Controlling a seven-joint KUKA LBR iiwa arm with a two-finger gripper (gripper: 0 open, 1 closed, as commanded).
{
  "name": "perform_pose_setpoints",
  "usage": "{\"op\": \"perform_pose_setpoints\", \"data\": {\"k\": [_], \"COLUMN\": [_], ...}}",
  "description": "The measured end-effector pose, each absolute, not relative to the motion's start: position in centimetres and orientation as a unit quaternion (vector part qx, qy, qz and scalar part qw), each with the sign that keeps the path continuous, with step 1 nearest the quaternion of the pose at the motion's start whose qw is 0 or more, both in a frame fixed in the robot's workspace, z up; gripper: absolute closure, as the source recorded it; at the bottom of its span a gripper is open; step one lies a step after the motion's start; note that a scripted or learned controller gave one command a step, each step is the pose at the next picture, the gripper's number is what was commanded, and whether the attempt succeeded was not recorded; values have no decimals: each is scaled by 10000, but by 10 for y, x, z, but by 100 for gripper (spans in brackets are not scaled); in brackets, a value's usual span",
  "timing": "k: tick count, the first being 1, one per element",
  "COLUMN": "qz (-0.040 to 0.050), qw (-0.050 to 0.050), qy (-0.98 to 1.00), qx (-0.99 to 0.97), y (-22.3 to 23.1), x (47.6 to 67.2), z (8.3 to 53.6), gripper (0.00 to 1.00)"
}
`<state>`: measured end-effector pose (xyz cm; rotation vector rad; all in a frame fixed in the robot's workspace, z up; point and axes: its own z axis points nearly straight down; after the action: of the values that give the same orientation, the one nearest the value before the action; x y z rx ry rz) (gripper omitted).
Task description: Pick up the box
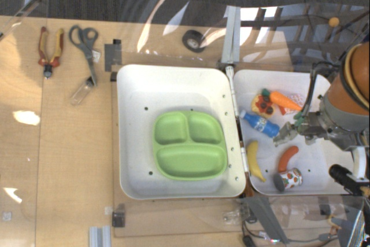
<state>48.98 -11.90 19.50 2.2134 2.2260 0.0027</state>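
So far, nothing is seen held by the grey metal tool (287,133), and whether it is apart or together cannot be told. The small yellow cardboard box (263,104) is seen lying in the right white plastic bin (315,168), beside an orange toy carrot (283,100) and above a blue plastic bottle (260,124). The tool is seen just beside the bottle, a little below the box. The box is not yet picked up; reaching, gripping and lifting are all left to be done.

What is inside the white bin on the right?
The right bin holds a banana, blue bottle, carrot, sausage and small toys. The arm covers the bin's right part.
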Motion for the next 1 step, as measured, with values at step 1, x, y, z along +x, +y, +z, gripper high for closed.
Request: {"op": "perform_pose_setpoints", "data": {"k": [1], "qz": [25], "qw": [57], "qy": [8073], "qx": [5901], "y": [-182], "x": [568], "z": [89], "gripper": [0]}}
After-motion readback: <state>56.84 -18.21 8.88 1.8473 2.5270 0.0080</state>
